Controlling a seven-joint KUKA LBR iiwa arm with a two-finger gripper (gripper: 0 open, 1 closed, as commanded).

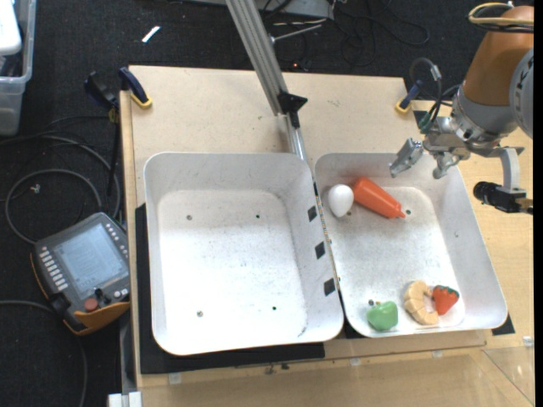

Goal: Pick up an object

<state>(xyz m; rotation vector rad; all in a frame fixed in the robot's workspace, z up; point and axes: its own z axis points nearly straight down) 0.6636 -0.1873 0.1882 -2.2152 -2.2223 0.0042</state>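
The right bin holds several small items. An orange carrot lies near its far side, with a white egg just left of it. At the near edge sit a green pepper, a tan pastry piece and a red strawberry. My gripper hangs above the bin's far right corner, to the upper right of the carrot. Its two fingers are spread apart, open, with nothing between them.
The left bin lies beside the right one. A slanted metal pole runs down to the bins' shared far edge. Yellow-tipped clamps sit at the bench's far corners. A teach pendant lies on the floor to the left.
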